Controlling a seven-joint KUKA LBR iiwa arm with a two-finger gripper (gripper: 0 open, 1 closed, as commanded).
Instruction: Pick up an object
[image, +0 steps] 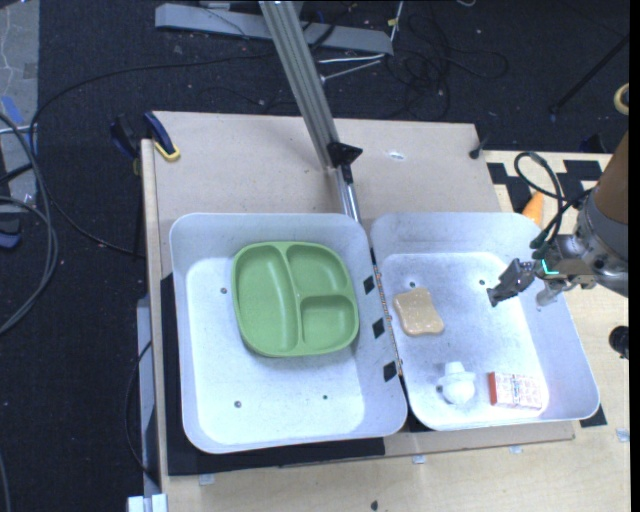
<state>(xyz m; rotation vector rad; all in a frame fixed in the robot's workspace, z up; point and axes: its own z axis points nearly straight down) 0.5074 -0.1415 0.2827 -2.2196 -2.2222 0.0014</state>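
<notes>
Two shallow white bins sit side by side on a pale wooden bench (260, 150). The left bin (200, 390) has a matte, faintly speckled floor and holds a green plastic tray (296, 298), rounded-square, moulded into three compartments. The right bin (560, 340) holds three objects: a tan, sponge-like slab with rough edges (418, 312) near its left wall, a small white rounded piece (458, 384) toward the front, and a flat red-and-white printed packet (516, 390) beside it at the front right. The gripper (524, 283) hangs over the right bin's right part, dark fingers spread apart, nothing between them, well apart from all three objects.
</notes>
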